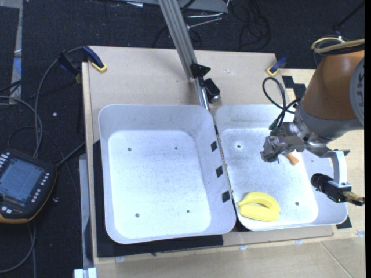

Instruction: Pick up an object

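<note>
The arm reaches in from the right and its pincer (273, 151) hangs low over the right bin (249, 126), dark and bunched up, so I cannot tell its state or whether it has hold of anything. Just beside it, toward the arm, a small orange thing (294, 160) peeks out; it could be an object on the bin floor or part of the rig, too small to tell. The banana (259, 207) lies near the front edge of the same bin, well apart from the pincer. The left bin (116, 120) sits beside it on the worktop (145, 74). The risk, as I judge it, is closing on nothing here, or nudging that orange bit away. The wrist hides what lies under it.
</note>
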Controlling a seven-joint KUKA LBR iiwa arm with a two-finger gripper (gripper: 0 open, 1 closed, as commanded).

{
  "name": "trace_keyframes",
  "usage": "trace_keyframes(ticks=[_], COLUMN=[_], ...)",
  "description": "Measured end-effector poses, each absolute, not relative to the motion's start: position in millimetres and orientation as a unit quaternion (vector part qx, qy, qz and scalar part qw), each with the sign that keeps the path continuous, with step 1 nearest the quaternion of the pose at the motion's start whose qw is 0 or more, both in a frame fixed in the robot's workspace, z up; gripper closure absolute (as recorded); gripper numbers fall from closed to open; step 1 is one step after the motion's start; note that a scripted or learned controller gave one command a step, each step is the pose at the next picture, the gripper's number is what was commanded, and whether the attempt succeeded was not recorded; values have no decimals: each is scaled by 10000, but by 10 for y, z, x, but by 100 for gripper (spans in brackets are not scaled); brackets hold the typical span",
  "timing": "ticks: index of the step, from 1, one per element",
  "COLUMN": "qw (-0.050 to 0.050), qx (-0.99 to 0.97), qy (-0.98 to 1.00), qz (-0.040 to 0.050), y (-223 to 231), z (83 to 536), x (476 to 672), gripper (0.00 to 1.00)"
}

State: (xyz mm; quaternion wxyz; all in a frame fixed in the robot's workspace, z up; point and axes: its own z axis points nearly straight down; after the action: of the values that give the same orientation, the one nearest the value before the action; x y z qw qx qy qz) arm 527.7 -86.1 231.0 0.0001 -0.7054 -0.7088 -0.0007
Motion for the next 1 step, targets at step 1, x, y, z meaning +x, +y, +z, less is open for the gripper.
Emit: trace_keyframes(ticks=[1], qw=[5], qx=[-7056], qy=[-7086], qz=[-2], y=[-388], z=[2277], x=[5214], gripper=[100])
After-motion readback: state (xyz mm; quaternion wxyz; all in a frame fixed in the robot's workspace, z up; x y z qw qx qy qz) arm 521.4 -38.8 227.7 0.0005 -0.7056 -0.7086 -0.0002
